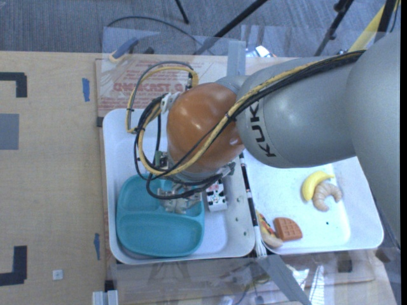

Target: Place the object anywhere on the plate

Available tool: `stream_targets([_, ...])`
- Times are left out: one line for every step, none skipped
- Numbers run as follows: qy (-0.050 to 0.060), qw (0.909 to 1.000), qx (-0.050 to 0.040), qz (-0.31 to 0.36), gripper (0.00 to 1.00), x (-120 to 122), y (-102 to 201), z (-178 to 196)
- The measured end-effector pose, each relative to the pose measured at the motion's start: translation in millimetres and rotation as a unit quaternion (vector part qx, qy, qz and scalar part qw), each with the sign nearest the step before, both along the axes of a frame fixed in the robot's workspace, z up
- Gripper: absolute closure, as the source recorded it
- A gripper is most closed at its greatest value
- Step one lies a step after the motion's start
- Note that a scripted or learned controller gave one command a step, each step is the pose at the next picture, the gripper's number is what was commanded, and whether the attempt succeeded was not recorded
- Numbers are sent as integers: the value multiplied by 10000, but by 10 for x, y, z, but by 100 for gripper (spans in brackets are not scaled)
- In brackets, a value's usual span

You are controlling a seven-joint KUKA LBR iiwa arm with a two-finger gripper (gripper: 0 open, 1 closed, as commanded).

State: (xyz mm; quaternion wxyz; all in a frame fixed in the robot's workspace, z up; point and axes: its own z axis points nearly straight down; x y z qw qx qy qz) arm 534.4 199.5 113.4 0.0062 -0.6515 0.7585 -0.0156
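The arm (305,113) is seen reaching in from the right across both bins, its orange band (200,129) hanging over the middle of the left bin (114,151). Yellow and black cables (145,132) are looped around the band on its left side. The gripper (181,196) is found just below the band, low over the upper rim of the plate (156,234). It is largely hidden by the wrist and cables, so it cannot be told whether it is wide or narrow, or whether anything is held in it. The plate, teal and split into two compartments, is set in the near left corner of the left bin, with its far rim under the gripper; nothing can be made out on the part of it that shows. Four small food items are laid in the right bin (365,230). A banana (311,184) and a croissant (329,197) are touching each other near the bin's middle. A waffle (288,229) is placed nearer the front, well apart from those two. A fourth item (269,235), too hidden to be named, is pressed against the bin's left wall just beside the waffle. Which item is meant by the task cannot be told; all four are apart from the plate, with the wall between the bins lying between.
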Motion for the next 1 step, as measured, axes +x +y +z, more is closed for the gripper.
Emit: stream_targets([135,9969,84,775,100,192,-906,952])
